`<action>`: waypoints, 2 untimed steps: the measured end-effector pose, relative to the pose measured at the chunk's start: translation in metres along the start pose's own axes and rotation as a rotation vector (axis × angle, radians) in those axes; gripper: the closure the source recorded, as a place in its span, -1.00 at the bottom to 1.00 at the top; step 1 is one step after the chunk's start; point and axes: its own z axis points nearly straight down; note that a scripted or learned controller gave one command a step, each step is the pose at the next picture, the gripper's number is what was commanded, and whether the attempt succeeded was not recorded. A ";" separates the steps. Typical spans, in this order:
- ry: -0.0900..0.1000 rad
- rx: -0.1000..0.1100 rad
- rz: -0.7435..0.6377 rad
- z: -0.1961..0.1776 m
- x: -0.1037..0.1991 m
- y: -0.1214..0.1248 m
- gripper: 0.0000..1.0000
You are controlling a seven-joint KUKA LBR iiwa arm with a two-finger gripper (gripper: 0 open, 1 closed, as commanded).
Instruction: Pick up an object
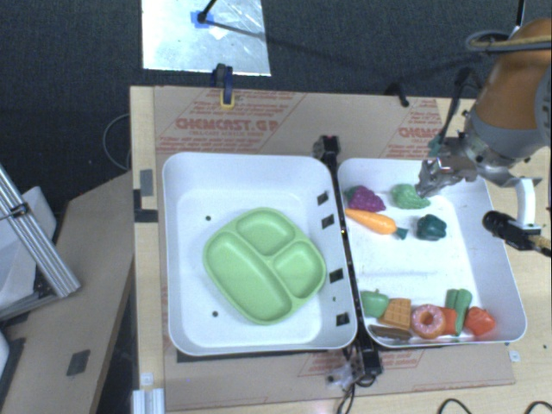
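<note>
The gripper [429, 185] hangs low over the far part of the right bin [504, 270], its tip just at the right edge of a light green toy [409, 197] (leafy-looking, lettuce perhaps). Whether the pincer is spread or pressed together cannot be told. A purple toy [366, 200], a carrot [373, 222] and a dark green piece [430, 227] lie near

Left bin [185, 231] holds a divided plate [263, 266] at centre. Right bin [496, 266]: grapes [366, 200] at 10 o'clock, carrot [373, 222] just before them, lettuce [409, 197] at 12. Donut [427, 320], waffle [398, 313] and tomato [479, 321] line the 6 o'clock wall.
</note>
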 end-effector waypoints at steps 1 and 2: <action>0.000 0.000 0.001 -0.004 0.032 0.042 1.00; -0.001 0.002 0.003 0.017 0.049 0.068 1.00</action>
